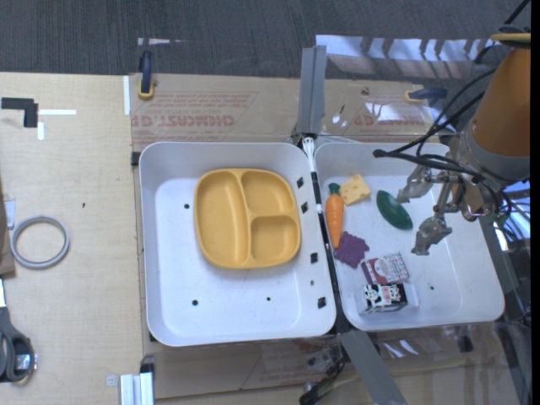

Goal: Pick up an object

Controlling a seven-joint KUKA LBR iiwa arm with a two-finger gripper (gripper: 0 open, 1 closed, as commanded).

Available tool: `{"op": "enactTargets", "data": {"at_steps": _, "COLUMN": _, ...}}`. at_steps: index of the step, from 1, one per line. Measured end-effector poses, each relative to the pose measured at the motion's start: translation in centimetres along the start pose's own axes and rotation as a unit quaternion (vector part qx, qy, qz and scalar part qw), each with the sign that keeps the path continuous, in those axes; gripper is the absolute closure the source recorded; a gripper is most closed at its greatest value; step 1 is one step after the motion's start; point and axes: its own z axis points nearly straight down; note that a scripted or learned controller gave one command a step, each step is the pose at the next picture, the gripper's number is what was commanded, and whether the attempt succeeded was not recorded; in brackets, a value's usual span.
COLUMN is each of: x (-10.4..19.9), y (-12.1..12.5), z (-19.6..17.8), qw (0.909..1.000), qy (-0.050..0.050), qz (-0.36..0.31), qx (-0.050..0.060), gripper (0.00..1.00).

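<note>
White shallow right bin (472, 298) contents: orange plastic carrot (335, 213) at its left wall; yellow cheese wedge (353, 189), dark green leaf-shaped piece (393, 209), purple toy (351, 248) and two small printed cartons (385, 282) nearby. Metal two-finger gripper (426, 218) hovers right of the leaf, fingers spread, holding nothing.

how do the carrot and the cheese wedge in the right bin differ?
The carrot is orange with a green top, long and tapered; the cheese wedge is pale yellow and blocky. The carrot lies beside the bin's left wall, the cheese wedge nearer the back wall. Both lie free in the right bin, close together.
</note>
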Motion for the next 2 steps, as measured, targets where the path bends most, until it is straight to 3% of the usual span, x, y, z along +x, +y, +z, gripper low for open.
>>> {"op": "enactTargets", "data": {"at_steps": 1, "x": 5.0, "y": -4.0, "z": 3.4, "qw": 0.992, "qy": 0.001, "qz": -0.126, "qx": 0.0, "gripper": 0.0}}
{"op": "enactTargets", "data": {"at_steps": 2, "x": 3.0, "y": -3.9, "z": 3.4, "qw": 0.9907, "qy": -0.001, "qz": -0.136, "qx": 0.0, "gripper": 0.0}}
